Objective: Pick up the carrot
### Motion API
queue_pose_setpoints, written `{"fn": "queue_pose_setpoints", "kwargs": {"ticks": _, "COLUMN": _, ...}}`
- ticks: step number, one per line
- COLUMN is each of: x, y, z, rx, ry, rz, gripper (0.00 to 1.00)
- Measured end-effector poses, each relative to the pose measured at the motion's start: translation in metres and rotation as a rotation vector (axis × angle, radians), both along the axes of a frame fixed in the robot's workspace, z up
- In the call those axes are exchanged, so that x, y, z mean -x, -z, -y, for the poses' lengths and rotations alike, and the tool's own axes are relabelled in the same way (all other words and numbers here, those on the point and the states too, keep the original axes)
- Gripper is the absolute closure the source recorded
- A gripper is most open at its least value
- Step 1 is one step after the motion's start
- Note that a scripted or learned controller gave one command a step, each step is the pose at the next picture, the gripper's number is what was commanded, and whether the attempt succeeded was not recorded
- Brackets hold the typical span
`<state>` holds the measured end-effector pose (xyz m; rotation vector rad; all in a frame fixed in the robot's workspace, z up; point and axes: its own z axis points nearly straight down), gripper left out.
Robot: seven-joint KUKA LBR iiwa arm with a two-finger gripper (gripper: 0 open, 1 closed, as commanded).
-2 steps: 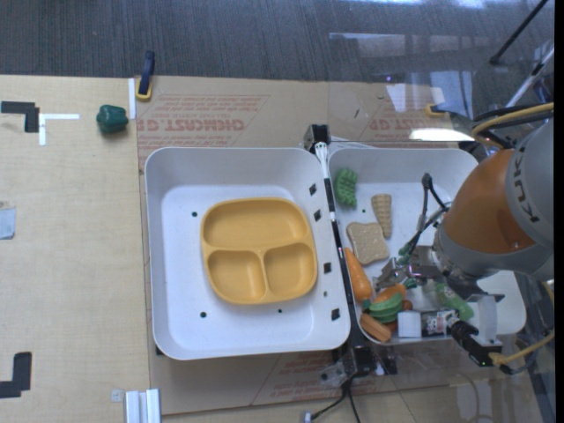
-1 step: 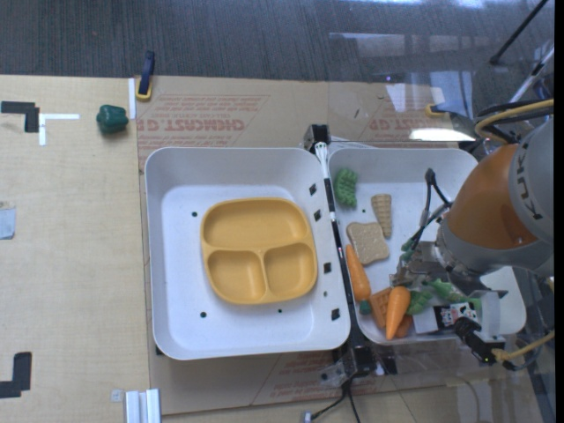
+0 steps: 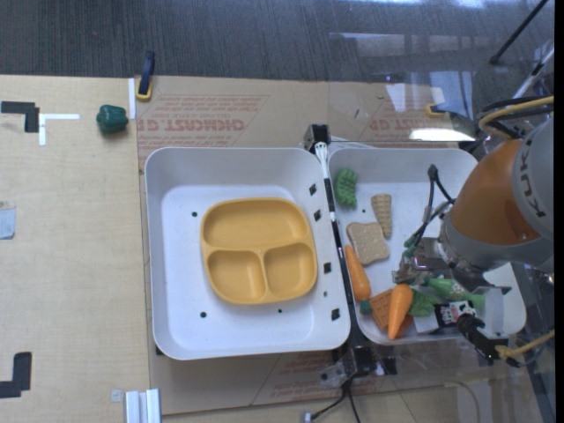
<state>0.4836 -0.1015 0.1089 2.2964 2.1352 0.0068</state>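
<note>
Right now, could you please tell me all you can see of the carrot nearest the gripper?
The carrot is a smooth, plastic-looking orange cone in the right bin, near its front wall. It lies with its tip toward the front edge and its thick end toward the gripper just above it. An orange wedge touches its left side.

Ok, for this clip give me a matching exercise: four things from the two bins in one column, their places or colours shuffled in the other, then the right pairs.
Things:
1. yellow divided plate
2. carrot
3. bread slice
4. green leafy piece

Descriptions:
A. tan, mid right bin, between the leafy piece and the carrot
B. orange, at the right bin's near edge, beside the gripper
C. alone in the left bin
D. at the right bin's far left corner

Pairs: 1-C, 2-B, 3-A, 4-D
</note>
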Motion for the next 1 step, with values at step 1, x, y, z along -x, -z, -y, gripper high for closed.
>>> {"fn": "queue_pose_setpoints", "kwargs": {"ticks": 1, "x": 0.0046, "y": -0.0821, "z": -0.0306, "rx": 0.000, "ry": 0.267, "rz": -0.008, "gripper": 1.00}}
